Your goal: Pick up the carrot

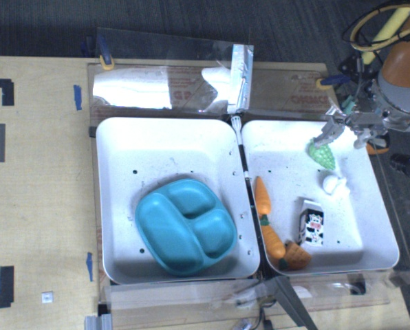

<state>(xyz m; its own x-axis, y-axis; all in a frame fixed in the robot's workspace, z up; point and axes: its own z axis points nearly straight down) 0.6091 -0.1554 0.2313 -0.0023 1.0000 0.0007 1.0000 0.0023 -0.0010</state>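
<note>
I am hovering the gripper [347, 130] (fingers spread, gripping nothing) over the right bin's [380, 253] far corner, the carrot [262, 198] lying untouched well apart.

On the worktop [33, 205] two bins stand side by side. The left bin [122, 139] holds a divided plate [184, 224] in its front half. In the right bin [281, 139], the carrot [262, 198] lies along the left wall, with a second carrot [272, 239] just before it and a small box [313, 227] to their right. A leafy piece [322, 155] lies at the back right, a small round piece [331, 183] just before it. The tool [348, 130] is above the back right corner
</note>
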